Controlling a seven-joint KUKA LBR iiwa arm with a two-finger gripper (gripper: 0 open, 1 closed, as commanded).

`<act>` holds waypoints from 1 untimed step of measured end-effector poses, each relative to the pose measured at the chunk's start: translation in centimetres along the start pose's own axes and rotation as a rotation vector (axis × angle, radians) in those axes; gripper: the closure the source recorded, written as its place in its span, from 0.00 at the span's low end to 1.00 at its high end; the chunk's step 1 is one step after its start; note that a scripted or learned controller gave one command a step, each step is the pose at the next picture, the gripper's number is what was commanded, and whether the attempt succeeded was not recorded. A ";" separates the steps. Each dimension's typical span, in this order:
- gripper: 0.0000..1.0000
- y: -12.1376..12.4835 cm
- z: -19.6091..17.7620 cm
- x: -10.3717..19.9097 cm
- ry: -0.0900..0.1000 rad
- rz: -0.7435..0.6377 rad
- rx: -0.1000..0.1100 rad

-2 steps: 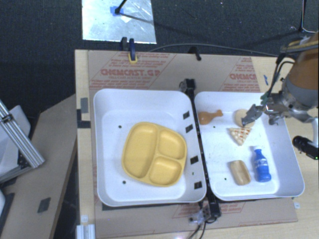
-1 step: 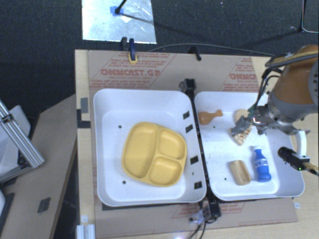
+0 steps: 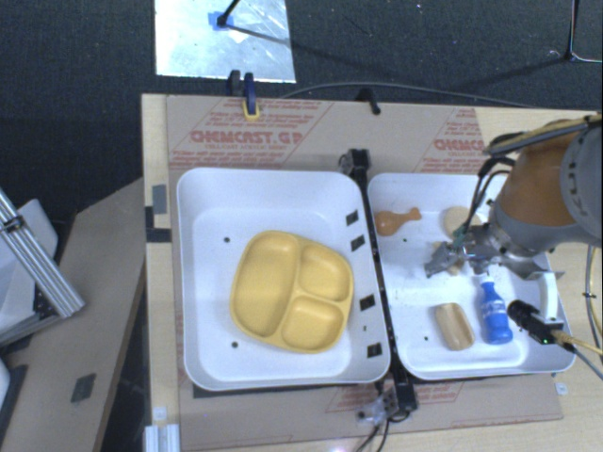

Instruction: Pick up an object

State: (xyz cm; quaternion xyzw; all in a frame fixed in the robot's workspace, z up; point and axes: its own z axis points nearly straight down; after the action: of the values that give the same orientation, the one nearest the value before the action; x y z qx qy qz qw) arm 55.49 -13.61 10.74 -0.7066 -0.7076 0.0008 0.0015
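Observation:
My gripper [image 3: 441, 259] hangs low over the middle of the right bin [image 3: 415, 285], with the arm reaching in from the right. Nothing shows in its grasp. A blue bottle [image 3: 493, 313] with a white cap lies just right of and below the gripper. Beside the bottle, a tan block [image 3: 453, 326] rests near the bin's front. An orange drumstick-shaped toy [image 3: 396, 220] lies at the back left of this bin. A pale round object [image 3: 456, 219] sits behind the gripper, partly covered by the arm.
The left bin [image 3: 207, 252] holds a yellow divided plate [image 3: 292, 290]. A black divider with clips [image 3: 369, 281] runs between the bins. Cardboard [image 3: 283, 135] lies under both bins, and a yellow-and-blue clamp [image 3: 249, 95] sits at its back edge.

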 end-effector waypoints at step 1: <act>0.00 0.0 2.4 0.1 0.000 0.000 -0.002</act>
State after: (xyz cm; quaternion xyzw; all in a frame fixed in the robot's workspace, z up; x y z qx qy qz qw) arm 55.53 -13.56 8.34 -0.7065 -0.7077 0.0001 0.0006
